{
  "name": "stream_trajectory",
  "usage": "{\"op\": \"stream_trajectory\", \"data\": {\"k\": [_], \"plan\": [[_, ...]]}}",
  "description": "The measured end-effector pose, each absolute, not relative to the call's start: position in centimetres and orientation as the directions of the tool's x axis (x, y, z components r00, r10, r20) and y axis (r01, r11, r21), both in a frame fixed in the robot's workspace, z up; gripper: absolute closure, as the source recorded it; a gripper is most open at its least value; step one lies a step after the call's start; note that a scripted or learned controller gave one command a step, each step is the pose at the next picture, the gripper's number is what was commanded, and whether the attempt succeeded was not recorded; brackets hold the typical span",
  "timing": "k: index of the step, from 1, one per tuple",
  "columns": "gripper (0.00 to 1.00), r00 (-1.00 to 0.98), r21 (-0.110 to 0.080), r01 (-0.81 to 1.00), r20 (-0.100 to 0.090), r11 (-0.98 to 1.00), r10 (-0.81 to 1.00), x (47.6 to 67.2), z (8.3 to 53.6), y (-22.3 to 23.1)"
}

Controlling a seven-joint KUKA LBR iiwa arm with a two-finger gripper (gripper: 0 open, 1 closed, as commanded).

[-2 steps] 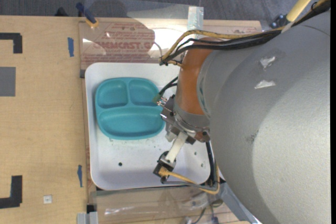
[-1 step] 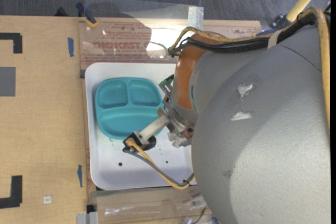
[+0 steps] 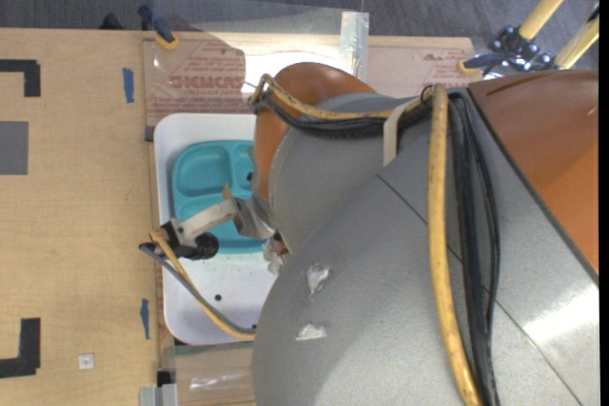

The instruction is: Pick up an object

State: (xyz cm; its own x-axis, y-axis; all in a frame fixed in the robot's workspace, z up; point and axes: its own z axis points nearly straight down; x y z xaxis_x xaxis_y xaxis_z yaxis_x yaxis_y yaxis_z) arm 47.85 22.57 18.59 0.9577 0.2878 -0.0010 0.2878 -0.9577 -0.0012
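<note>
Nearest the lens, the grey arm [image 3: 400,280] is seen across the right and middle of the view, with its orange band [image 3: 314,86] at the far end and a yellow cable [image 3: 440,233] strung along it. Much of the white bin [image 3: 171,133] is covered by it, and the right part of the teal tray [image 3: 205,181] is blocked as well. The gripper [image 3: 266,238] is placed low by the tray's near edge; whether it is apart or together cannot be told. The bin is flanked on the left by wooden bench [image 3: 76,204] marked with blue tape [image 3: 128,84]. The tray is found in the bin's far half, a glossy moulded dish divided into compartments.
</note>
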Motion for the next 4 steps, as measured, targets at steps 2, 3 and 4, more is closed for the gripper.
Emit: {"op": "stream_trajectory", "data": {"k": [2, 3, 4], "plan": [[1.00, 0.971, 0.002, 0.237, -0.011, -0.972, 0.237, 48.3, 20.3, 20.4], [1.00, 0.979, -0.004, 0.201, 0.009, -0.979, 0.201, 49.3, 34.4, 22.6], [1.00, 0.926, 0.001, 0.376, -0.010, -0.927, 0.376, 47.8, 22.9, 22.4]]}}
